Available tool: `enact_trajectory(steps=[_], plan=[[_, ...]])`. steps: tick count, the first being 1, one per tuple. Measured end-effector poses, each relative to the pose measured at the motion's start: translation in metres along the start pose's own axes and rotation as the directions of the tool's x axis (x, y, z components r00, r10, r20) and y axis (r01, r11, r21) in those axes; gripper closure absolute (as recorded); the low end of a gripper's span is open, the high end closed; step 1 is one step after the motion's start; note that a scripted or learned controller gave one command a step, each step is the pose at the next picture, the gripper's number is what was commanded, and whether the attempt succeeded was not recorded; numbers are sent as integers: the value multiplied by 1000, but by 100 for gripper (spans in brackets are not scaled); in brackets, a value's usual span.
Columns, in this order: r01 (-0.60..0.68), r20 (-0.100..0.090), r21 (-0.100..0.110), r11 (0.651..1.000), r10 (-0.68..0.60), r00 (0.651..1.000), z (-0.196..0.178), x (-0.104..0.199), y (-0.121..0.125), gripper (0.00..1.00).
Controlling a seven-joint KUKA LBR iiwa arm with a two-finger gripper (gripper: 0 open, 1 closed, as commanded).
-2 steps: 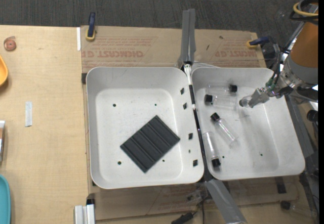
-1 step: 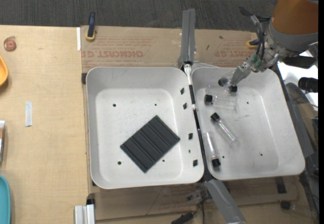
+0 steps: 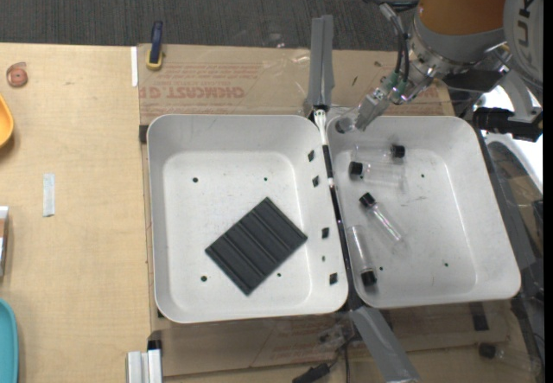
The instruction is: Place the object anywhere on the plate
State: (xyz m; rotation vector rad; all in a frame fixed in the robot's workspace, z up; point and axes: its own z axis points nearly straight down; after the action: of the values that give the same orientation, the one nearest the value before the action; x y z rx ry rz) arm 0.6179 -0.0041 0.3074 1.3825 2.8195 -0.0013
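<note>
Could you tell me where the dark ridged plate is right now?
The dark ridged plate lies tilted on the left bin's floor, toward its near edge.

bins: 2 (image 3: 164,200) (image 3: 492,226); plate: 1 (image 3: 257,245); clear black-capped vials: 4 (image 3: 378,171) (image 3: 397,150) (image 3: 378,215) (image 3: 360,258)

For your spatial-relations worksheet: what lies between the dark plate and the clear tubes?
In the camera view, the two bins' adjoining white rims separate the plate from the tubes.
</note>
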Motion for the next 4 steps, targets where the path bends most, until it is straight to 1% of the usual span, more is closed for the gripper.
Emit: enact_trajectory(steps=[1,2,3,4], plan=[[44,-1,2,999,-44,999,64,48,15,100],[78,-2,2,997,-78,997,78,95,-10,100],[324,-3,1,946,-324,946,117,68,-26,100],[555,2,-2,832,-555,832,42,47,-53,100]])
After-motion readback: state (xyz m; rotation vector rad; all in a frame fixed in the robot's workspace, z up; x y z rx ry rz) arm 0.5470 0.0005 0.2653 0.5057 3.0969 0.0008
